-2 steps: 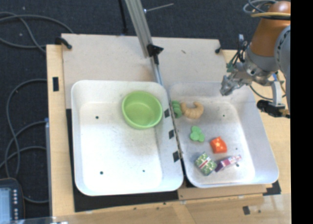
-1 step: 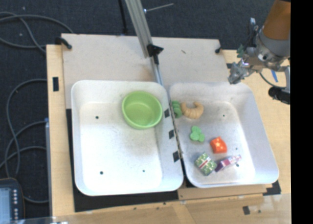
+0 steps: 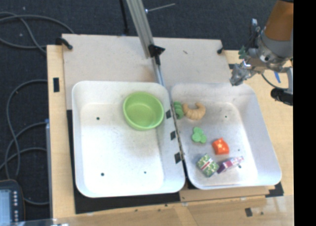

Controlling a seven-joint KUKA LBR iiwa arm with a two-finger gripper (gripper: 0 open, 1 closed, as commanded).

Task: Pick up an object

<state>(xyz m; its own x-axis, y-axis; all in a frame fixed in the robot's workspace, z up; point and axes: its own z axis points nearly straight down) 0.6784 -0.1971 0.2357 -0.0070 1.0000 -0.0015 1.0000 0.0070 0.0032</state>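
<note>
two white bins [image 3: 84, 121] on a bench; the gripper [image 3: 238, 78], fingers' state unclear, hovers over the right bin's far edge, near a light, rigid-looking croissant toy [image 3: 194, 111], likely best pinched across its middle.

arm [image 3: 278, 27]: orange band over grey wrist section, thin cables looped on top, small grey metallic tool [image 3: 238, 78], blue bits near wrist.

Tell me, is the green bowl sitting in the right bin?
No, the green bowl sits in the left bin, near its upper right corner.
</note>
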